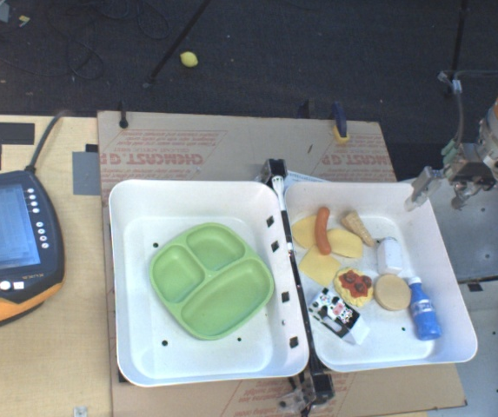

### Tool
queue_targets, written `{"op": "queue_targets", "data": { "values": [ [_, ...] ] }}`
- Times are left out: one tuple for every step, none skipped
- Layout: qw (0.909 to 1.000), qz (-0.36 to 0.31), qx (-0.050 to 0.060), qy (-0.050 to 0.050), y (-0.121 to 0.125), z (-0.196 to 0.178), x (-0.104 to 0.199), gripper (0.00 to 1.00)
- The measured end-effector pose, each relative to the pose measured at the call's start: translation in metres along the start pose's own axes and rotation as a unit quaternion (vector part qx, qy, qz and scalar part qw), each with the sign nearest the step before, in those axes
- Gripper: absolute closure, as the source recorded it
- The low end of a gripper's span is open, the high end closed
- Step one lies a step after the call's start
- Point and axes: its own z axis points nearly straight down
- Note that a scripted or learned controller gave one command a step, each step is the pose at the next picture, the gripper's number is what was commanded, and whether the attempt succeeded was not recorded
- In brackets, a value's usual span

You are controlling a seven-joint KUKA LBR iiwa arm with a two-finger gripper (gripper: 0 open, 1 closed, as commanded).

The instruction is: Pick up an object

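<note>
Grey gripper (457, 174) at the right edge, above and outside the right bin (457, 341); finger state cannot be told. Right bin holds: red sausage (322, 229) on yellow slices (340, 243), cone (359, 227), white bottle (390, 254), blue bottle (422, 311), round biscuit (393, 292), pizza piece (354, 284), cow-print carton (335, 313). Left bin (144, 202) holds a green divided plate (212, 280).

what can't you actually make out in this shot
- Gripper, camera view: small, dark and near the right edge; open or shut is unclear.
- Arm: cut off by the right edge.
- Small carton: print too small to read.
- Yellow pieces in the right bin: partly covered by the sausage, so their shapes are unclear.
</note>
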Motion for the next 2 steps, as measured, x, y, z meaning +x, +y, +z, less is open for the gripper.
{"op": "queue_targets", "data": {
  "values": [
    [0.9999,0.001,0.009,0.004,-0.073,0.120,0.054,0.00],
    [1.0000,0.000,-0.001,0.000,-0.058,0.185,0.086,0.00]
  ]
}}
